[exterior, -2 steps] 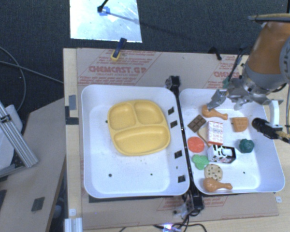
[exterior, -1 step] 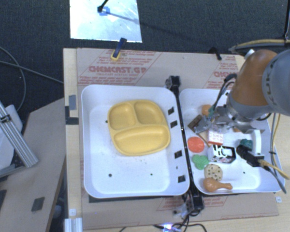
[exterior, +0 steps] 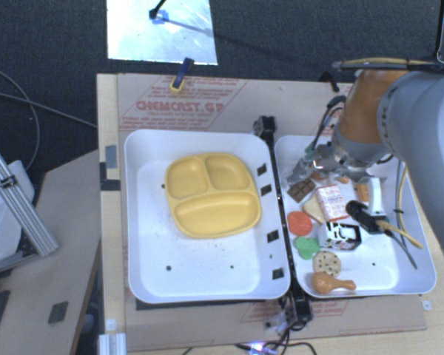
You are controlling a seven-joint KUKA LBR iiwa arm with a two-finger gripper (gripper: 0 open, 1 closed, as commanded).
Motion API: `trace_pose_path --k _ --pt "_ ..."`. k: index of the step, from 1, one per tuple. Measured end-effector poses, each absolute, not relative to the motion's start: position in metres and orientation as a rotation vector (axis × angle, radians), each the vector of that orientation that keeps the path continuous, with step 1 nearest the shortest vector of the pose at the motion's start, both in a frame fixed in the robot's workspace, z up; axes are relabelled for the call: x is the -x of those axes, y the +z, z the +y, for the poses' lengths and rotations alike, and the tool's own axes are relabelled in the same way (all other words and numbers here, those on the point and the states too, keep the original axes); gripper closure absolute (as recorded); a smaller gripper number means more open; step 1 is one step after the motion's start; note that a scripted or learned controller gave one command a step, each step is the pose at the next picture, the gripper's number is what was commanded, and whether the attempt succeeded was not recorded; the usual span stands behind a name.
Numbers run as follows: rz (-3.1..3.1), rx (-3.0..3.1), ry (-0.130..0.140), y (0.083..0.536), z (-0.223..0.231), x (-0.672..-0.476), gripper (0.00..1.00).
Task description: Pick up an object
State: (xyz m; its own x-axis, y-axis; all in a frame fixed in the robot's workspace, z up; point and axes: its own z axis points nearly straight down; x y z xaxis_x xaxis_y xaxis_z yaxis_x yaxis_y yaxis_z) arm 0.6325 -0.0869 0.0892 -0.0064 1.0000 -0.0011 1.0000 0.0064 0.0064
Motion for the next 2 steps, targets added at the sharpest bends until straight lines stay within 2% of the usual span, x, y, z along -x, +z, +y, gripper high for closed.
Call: trace_pose_path --k 1,2 --pt "2.223 -2.213 0.007 0.102 -0.087 -0.631 1.00" --pt "2.229 -2.209 0.010 0.190 -0.036 -0.607 1.00"
